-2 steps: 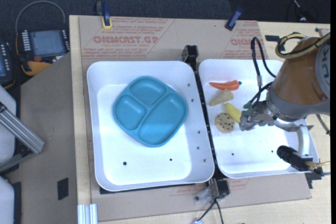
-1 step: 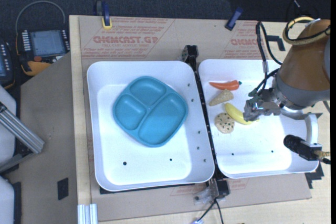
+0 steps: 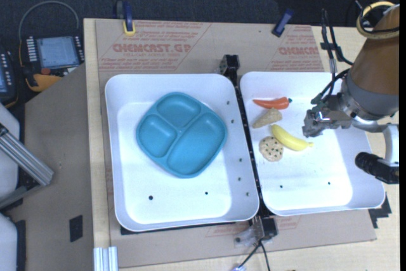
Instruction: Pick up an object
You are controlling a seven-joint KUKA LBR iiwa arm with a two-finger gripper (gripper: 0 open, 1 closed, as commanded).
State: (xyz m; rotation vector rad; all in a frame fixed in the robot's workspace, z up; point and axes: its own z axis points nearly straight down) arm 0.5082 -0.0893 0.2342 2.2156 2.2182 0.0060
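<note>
- Camera view: the left bin [image 3: 120,155] holds one blue sectioned plate [image 3: 181,134].
- The right bin [image 3: 330,193] holds four items: one red pepper [image 3: 271,102], one beige piece [image 3: 267,118], one banana [image 3: 289,138], one cookie [image 3: 271,149].
- The gripper [image 3: 315,124] hovers just beside the banana's right end; its pincer state cannot be told.

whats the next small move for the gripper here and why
Probably a short move toward the left bin and down onto the banana. The gripper hangs just beside the banana's right end, holding nothing, and the carrot and cookie lie farther off.
</note>
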